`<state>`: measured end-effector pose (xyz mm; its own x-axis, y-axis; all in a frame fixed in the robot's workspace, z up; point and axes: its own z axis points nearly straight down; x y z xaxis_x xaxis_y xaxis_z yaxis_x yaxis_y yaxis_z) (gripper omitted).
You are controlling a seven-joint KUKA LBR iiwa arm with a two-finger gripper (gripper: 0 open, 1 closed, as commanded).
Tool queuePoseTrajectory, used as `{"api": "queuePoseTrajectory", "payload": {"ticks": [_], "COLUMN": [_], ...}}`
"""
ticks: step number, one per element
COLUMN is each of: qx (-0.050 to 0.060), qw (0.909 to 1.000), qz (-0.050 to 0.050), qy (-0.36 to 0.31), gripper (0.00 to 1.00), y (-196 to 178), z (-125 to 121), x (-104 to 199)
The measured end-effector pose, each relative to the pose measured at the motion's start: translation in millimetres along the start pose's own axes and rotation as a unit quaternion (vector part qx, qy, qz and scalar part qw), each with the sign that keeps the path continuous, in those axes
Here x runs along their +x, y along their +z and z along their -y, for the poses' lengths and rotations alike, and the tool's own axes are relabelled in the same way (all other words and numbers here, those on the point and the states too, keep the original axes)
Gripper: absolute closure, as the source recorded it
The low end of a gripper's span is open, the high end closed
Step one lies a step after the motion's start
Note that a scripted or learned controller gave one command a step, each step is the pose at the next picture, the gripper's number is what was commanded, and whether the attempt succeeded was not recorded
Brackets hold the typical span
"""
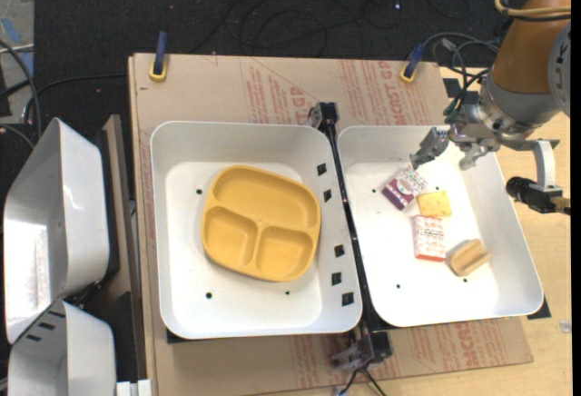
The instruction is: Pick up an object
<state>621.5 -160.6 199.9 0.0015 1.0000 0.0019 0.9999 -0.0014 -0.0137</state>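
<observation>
My grey arm with its orange band [536,40] is cut off by the right edge. The print on the small purple-and-white packet [402,188] is too small to read.

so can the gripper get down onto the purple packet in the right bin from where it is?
Probably yes. The gripper hangs open above the right bin's far side, and the purple packet lies close by with its top uncovered. The yellow block beside it could crowd one finger.
</observation>
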Motion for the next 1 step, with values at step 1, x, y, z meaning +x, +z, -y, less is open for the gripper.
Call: {"api": "queuePoseTrajectory", "payload": {"ticks": [1], "qx": [-0.007], "qw": [1.0], "qz": [0.001], "qy": [-0.001], "gripper": [0.0], "y": [-8.9], "z": [-3.0], "x": [0.6]}}
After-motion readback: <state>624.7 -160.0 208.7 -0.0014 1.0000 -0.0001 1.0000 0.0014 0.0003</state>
